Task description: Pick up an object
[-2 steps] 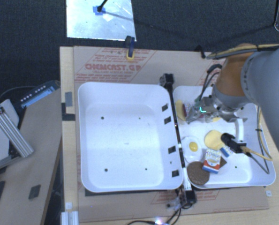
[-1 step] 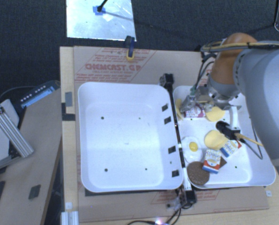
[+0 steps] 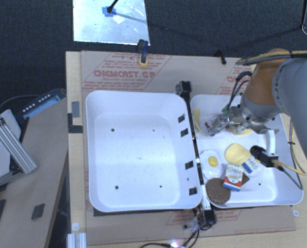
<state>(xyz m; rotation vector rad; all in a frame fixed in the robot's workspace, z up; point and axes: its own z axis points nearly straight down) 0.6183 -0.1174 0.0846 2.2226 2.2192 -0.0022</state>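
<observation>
Objects lie in the right bin (image 3: 264, 187). A toy egg (image 3: 211, 160) sits near the wall shared with the left bin (image 3: 138, 154). A yellow block (image 3: 236, 152) lies just beside the egg. A small box (image 3: 234, 180) lies nearer the camera than the block and touches a brown disc (image 3: 217, 190). The tool (image 3: 215, 124) is over the right bin's far half, apart from the egg. Whether the tool is spread or pressed together cannot be told. Both bins rest on the desk (image 3: 76, 164).

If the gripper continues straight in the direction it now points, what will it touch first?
Probably the pale yellow object by the near wall of the right bin: the gripper points toward it, to the view's left. Depth is unclear, so it might pass above it.
</observation>
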